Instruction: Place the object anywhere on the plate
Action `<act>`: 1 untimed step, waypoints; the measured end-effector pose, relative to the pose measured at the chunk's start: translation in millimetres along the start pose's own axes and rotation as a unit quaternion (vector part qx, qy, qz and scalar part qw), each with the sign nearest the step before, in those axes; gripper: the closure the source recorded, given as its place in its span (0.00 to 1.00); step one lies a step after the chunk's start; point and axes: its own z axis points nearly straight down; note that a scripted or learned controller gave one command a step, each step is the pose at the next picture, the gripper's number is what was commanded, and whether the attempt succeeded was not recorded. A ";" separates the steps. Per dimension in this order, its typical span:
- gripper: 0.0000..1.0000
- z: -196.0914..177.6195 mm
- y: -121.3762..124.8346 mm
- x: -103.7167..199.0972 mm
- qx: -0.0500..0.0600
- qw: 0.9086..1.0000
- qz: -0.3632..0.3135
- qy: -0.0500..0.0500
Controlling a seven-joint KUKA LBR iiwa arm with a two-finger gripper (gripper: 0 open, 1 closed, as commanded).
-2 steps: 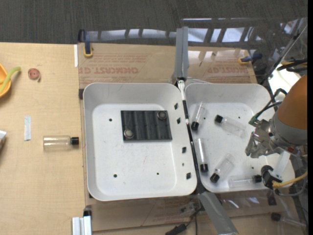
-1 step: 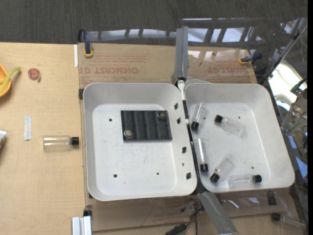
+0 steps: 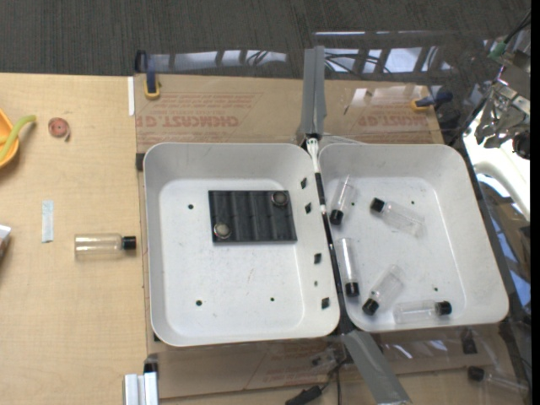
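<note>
A dark ribbed rectangular plate (image 3: 253, 216) lies flat in the left bin (image 3: 169, 310), a little back of its middle, with two round studs on it. Several clear vials with black caps lie on their sides in the right bin (image 3: 472, 226). One vial (image 3: 342, 201) rests by the divider at the back left. Another vial (image 3: 396, 213) lies near the middle. A third vial (image 3: 347, 264) sits along the left wall. Two more, a short vial (image 3: 384, 289) and a long vial (image 3: 419, 312), lie at the front.
On the wooden bench to the left of the bins lie a loose vial (image 3: 103, 244), a small white strip (image 3: 47, 221), a red disc (image 3: 57, 126) and an orange object (image 3: 7, 137). Cardboard (image 3: 219, 108) lies under the bins. Cables and metal framing (image 3: 506, 83) crowd the back right.
</note>
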 end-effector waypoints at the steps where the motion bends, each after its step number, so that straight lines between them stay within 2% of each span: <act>1: 1.00 68.5 -85.1 -12.4 0.001 0.999 -0.042 0.000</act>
